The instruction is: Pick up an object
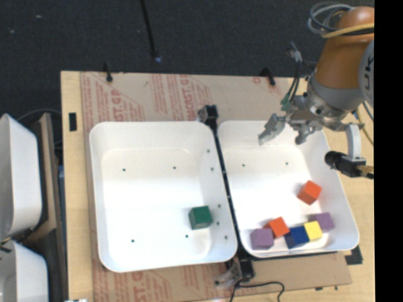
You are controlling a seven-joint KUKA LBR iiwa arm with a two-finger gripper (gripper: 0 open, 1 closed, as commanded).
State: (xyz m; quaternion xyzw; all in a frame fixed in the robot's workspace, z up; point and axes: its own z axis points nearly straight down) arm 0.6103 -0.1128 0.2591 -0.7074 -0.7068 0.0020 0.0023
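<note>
Blocks (295,231) sitting in right bin (252,168); I'm seeing gripper (284,132) hovering above, fingers apart, gripping nothing, dark carpet (75,24) behind bench (157,96).

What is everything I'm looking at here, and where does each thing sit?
Bins: 2, white, side by side on the bench; left bin, right bin.
Green block: 1, green, left bin, near its lower right.
Orange blocks: 2, orange, right bin; one alone toward the right side, one in the cluster at the near edge.
Purple blocks: 2, purple, right bin near edge; one at the cluster's left end, one at its right end.
Blue block: 1, blue, right bin, mid-cluster.
Yellow block: 1, yellow, right bin, beside the blue one.
Bench board: 1, tan with red print, under the bins.
Arm: 1, grey and orange, reaching in from the right.
Fingers: 2, grey, spread open over the right bin's far end, holding nothing.
</note>
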